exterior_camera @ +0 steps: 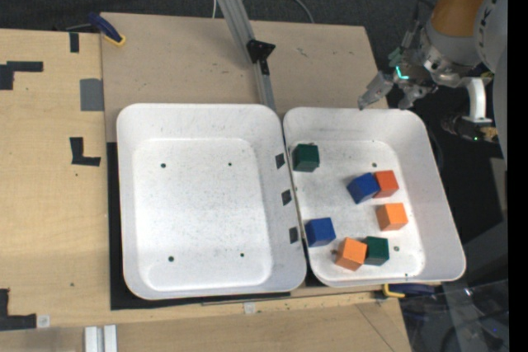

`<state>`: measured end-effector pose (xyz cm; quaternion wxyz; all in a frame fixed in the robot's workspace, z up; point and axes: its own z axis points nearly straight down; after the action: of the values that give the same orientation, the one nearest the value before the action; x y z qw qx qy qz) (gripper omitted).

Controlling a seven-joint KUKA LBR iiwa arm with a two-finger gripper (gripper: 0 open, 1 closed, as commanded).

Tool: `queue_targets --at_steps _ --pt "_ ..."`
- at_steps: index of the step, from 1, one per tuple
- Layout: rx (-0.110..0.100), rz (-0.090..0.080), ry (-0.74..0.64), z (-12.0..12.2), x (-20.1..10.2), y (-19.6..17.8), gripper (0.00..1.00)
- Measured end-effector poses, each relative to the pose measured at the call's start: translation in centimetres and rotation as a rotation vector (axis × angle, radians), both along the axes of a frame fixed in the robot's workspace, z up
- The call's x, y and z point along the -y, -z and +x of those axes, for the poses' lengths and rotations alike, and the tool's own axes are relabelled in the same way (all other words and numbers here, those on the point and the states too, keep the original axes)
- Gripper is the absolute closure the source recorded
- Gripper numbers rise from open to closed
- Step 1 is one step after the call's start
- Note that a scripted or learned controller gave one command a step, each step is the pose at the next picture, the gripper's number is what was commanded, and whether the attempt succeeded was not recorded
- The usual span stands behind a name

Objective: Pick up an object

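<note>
Hovering over the far rim of the right bin [412, 121], with the fingers [369, 100] standing apart and gripping nothing. Lying nearer the camera than the fingers and well apart from them: a green block [306, 157], and a blue block [362, 188] touching an orange block [386, 181]. Possibly risking a miss: closing on the touching pair and pushing one block away, or descending here and striking the rim.

Two bins [285, 124] are set side by side on the counter [49, 177]. Seven blocks [363, 188] are placed in the bin nearer the claw [381, 92].
</note>
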<state>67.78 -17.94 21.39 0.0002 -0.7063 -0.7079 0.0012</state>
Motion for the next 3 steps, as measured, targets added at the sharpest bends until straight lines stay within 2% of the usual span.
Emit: queue_targets --at_steps 2,3 --pt "-0.005 0.002 0.0 -0.9 0.0 11.7 0.0" --pt "0.001 -0.001 -0.002 -0.7 0.0 10.3 1.0"
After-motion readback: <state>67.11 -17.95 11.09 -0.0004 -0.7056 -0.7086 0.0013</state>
